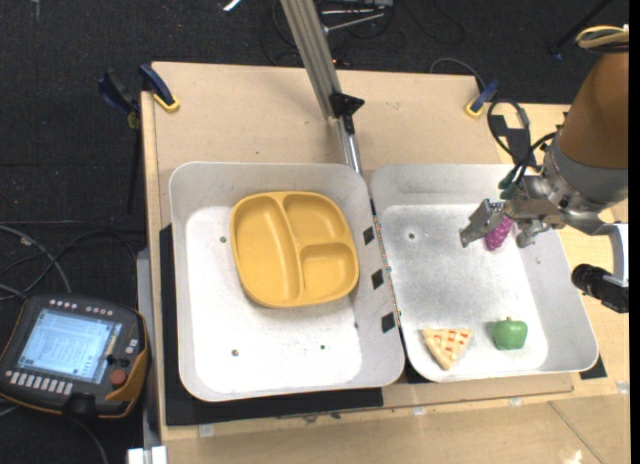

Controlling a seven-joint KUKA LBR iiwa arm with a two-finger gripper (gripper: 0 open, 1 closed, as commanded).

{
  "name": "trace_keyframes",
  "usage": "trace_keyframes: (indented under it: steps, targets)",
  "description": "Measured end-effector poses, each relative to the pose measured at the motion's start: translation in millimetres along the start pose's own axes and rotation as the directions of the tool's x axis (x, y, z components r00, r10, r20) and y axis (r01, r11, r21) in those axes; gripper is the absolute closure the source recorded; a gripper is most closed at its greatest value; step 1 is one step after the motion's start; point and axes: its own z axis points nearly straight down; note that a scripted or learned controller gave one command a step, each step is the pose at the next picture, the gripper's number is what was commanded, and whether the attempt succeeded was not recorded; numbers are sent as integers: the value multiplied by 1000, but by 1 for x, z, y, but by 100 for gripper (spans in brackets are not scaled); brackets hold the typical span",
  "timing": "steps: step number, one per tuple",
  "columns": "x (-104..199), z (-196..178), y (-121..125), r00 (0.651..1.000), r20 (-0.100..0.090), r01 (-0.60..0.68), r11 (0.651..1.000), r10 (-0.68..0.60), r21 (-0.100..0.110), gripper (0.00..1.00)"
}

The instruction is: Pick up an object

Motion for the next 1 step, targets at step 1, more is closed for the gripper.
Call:
trace_keyframes:
  steps: [1]
  targets:
    - [0, 0, 0, 1000, 0, -1, 1000, 1, 0, 0]
